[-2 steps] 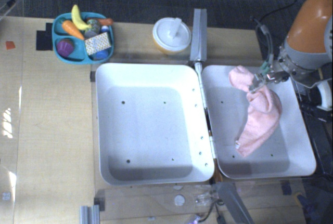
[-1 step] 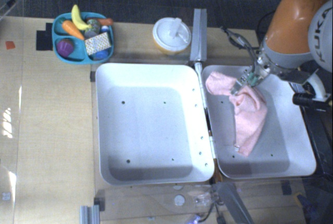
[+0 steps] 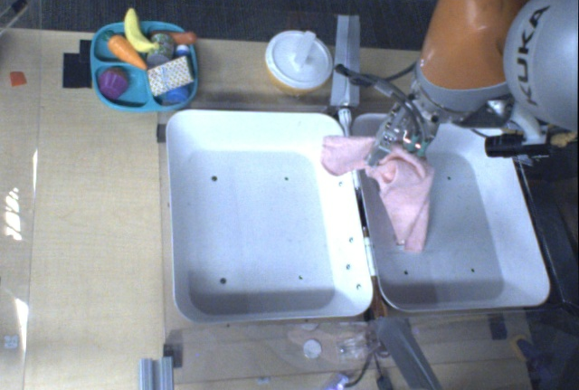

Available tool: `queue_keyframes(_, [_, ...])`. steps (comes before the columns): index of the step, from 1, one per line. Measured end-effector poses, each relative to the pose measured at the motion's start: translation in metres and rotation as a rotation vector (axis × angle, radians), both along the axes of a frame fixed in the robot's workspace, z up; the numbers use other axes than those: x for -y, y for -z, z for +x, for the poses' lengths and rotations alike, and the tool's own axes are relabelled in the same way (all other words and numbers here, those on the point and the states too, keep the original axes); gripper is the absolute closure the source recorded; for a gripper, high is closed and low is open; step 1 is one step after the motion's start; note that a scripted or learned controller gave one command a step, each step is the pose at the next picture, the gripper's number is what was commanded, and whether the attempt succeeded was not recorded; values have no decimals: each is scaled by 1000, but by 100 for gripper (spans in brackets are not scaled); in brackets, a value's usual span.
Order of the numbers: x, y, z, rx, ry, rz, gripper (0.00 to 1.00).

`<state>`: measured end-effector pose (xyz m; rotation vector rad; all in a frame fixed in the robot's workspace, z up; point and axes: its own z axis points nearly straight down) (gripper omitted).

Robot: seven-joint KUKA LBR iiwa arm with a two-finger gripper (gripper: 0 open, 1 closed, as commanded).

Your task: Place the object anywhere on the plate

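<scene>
The end effector (image 3: 401, 137) hangs over the near-left part of the right bin (image 3: 488, 284), and the pink cloth (image 3: 403, 189) seems pinched in it: the fabric bunches up just under the tip and drapes down from there, one flap lying across the divide onto the rim of the left bin (image 3: 244, 207), the longer tail trailing down over the right bin's floor. I judge the end effector clamped on the cloth, though the tips themselves are too small to read clearly. No plate can be made out inside either bin; the blue compartment tray (image 3: 136, 94) of toy food and the round white lidded container (image 3: 299, 61) sit on the table (image 3: 81, 225) beyond the bins. To do this step well, lift high enough that the trailing tail clears the bin rims before travelling, or it may snag and pull free.
</scene>
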<state>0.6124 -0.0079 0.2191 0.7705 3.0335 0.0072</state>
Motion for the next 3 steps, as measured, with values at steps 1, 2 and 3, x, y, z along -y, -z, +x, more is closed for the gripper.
queue_keyframes(1, [-51, -13, 4, 3, -400, -3, 100])
queue_keyframes(2, [-103, -12, 1, 4, -496, -4, 100])
queue_keyframes(3, [-103, -12, 1, 4, -496, -4, 0])
